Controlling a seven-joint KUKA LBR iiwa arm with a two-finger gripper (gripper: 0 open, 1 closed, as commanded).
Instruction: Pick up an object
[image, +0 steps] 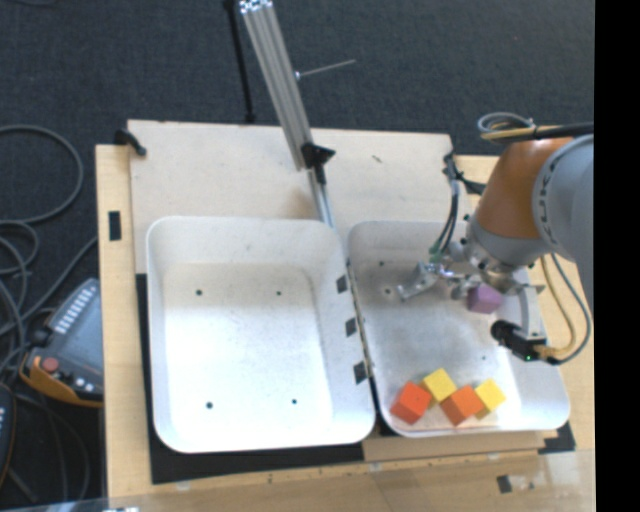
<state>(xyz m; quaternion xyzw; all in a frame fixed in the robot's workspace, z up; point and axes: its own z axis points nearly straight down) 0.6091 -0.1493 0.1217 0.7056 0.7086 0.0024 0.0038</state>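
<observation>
In the camera view the gripper (478, 283) hangs over the right bin (400, 250); I cannot tell its state. A purple block (486, 297) sits just beside it. For a good grasp, centre over one block. Below it, orange (411, 401) and yellow blocks (440, 384) crowd together.

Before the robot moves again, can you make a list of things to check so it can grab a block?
1. Blocks to grab: ok. Two orange blocks and two yellow blocks sit at the near edge of the right bin.
2. Claw over the blocks: not ok. It sits farther back in the bin, apart from them.
3. Purple block: cannot tell. It sits right at the claw, but whether it is gripped is hidden.
4. Room around the blocks: not ok. They crowd together against the bin wall.
5. Left bin in the way: ok, it lies off to the side.
</observation>
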